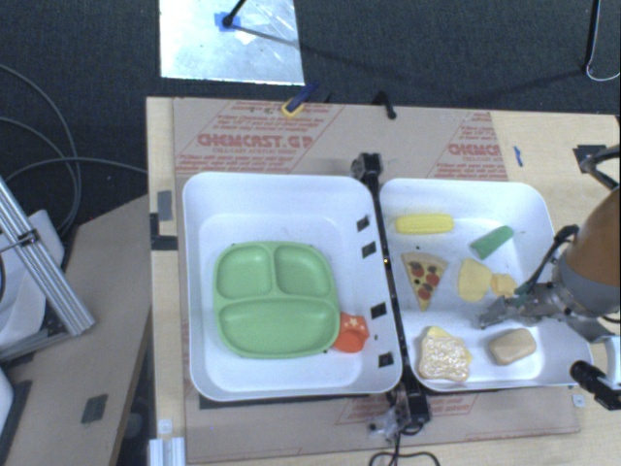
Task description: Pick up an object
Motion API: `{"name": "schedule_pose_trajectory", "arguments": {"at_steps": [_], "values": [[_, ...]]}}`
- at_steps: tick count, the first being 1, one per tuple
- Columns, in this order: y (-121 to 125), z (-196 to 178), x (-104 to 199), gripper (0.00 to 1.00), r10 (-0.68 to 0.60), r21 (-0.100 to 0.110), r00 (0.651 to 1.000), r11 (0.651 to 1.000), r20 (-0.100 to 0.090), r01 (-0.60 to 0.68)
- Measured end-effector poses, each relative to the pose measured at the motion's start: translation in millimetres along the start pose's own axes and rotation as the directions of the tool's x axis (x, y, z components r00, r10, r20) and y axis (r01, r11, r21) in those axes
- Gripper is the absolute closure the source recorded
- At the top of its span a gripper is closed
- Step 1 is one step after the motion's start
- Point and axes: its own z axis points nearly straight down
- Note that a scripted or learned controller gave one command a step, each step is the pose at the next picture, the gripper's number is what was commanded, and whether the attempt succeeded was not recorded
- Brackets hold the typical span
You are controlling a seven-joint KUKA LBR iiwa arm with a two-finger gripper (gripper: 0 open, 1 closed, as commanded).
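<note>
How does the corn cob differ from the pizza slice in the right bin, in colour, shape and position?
The corn cob is plain yellow; the pizza slice is orange-tan with dark red spots. The corn cob is a long rounded bar lying sideways; the pizza slice is a flat triangle pointing toward the bin's near edge. The corn cob lies farther back. Both rest near the right bin's left side.

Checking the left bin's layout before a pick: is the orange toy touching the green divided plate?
Touching. The camera view shows the orange toy pressed against the green plate's lower right corner, no white gap between them.
</note>
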Motion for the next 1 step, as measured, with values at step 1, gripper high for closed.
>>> {"name": "schedule_pose_trajectory", "arguments": {"at_steps": [1], "values": [[0.0, 0.0, 0.1, 0.0, 0.0, 0.0, 1.0, 1.0, 0.0, 0.0]]}}
